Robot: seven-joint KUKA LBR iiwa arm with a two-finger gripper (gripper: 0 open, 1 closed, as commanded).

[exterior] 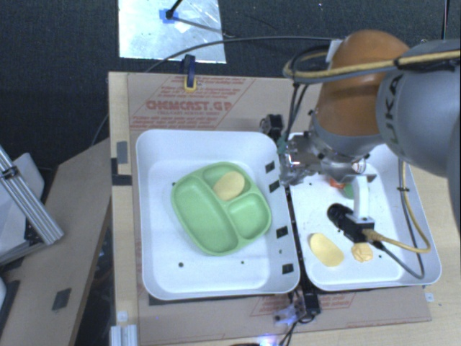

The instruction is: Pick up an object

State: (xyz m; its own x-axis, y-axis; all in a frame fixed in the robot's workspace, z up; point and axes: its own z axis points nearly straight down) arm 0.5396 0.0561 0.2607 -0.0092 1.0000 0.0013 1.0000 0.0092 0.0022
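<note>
Hovering by the inner wall of the right bin (313,211), the end effector (324,170), whose opening I cannot tell, may clip that wall descending.

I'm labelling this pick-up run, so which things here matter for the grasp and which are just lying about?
For the job: tool, over the right bin; yellow oval and small yellow lump in that bin.
Lying about: green plate in the left bin, a yellow piece in one compartment; foil sheet beyond the bins.
</note>
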